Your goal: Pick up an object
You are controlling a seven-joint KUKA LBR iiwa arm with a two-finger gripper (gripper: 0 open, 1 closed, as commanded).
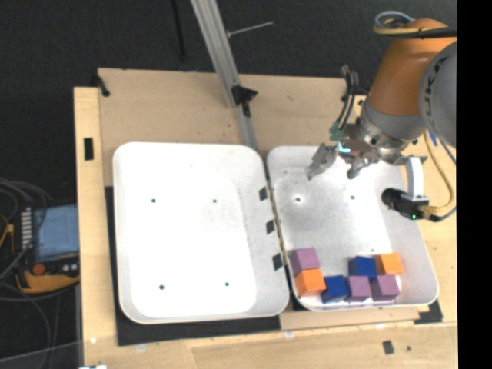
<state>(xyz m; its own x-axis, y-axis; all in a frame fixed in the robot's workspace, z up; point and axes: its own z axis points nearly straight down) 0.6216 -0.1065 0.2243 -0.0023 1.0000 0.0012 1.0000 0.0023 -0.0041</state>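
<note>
- The gripper point(335, 164) hangs over the far part of the right bin point(330, 214). Its two thin grey fingers point(318, 164) are spread apart, and nothing is between them.
- Above the gripper the arm point(403, 75) is round and smooth, with a shiny orange band and a grey shell, and it enters from the right.
- The right bin is shallow, white and has rounded corners. Its floor looks matt, with a light grey dusty mark in the middle.
- All the blocks lie at the near edge of this bin, well apart from the gripper. They are small cubes with plain, flat faces.
- On the left of the group, a purple cube point(305, 258) touches an orange cube point(310, 280), and a blue cube point(336, 287) lies just beside the orange one.
- More to the right are a purple cube point(359, 287), another blue cube point(362, 267), an orange cube point(390, 263) and one more purple cube point(386, 286), all packed close together.
- The left bin point(192, 229) has the same white, shallow shape, with some small dark dots on its floor.
- Both bins rest on a tan wooden bench point(169, 106).
- A slim metal pole point(219, 52) stands at a slant behind the bins.
</note>
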